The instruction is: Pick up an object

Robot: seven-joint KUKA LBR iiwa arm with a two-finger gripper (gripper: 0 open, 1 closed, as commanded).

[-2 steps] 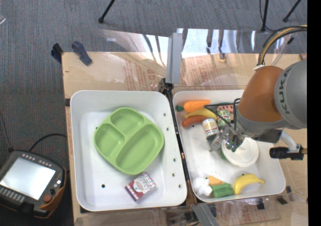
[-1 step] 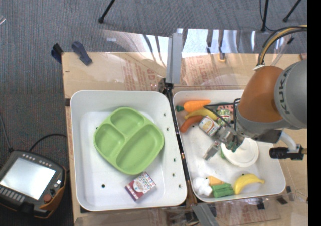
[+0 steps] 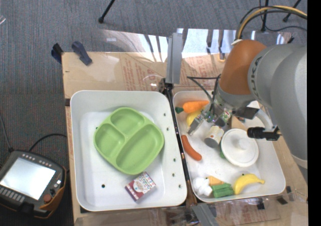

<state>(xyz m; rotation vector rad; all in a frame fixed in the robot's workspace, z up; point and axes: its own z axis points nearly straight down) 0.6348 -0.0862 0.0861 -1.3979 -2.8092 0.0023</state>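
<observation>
Object to pick: not yet lifted, nothing held.

Largest first: left bin (image 3: 80, 119) with green divided plate (image 3: 129, 139) and small printed box (image 3: 141, 186); right bin (image 3: 279, 172) with white lidded pot (image 3: 241, 147), red sausage (image 3: 191, 147), banana (image 3: 247, 182), carrot (image 3: 195, 106). Gripper (image 3: 203, 125) low over right bin's upper part, fingers spread apart (nothing between them), just beside a small yellow toy (image 3: 192, 118) and a little cup (image 3: 214, 135). Likely target among these, though impossible to tell which. Closing, gripping and lifting all left to do.
</observation>
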